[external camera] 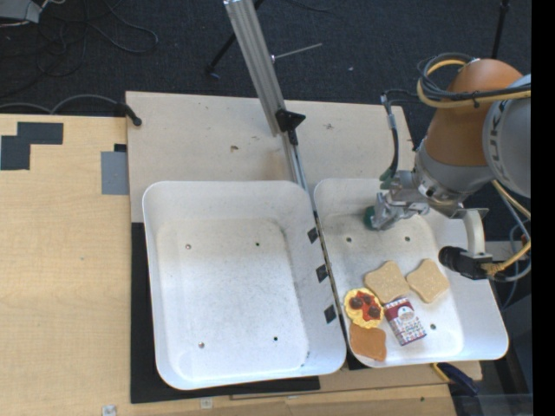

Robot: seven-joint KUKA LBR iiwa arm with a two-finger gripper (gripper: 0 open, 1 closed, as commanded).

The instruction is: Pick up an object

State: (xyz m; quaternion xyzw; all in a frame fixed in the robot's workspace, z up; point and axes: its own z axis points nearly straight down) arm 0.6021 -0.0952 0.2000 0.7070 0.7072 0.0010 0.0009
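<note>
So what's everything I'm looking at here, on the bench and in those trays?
Left bin: one, white, bench centre.
Right bin: one, white, beside it, holding the small items.
Toast slices: two, tan, right bin, one beside the other.
Round tart: one, yellow with red filling, near the divider.
Small carton: one, red and white, near front edge.
Flat brown piece: one, orange-brown, front corner.
Metal bar: one, silver, slanting above the bins.
Arm: one, grey with orange band, right side.
Gripper: one, over right bin's back part.
</note>
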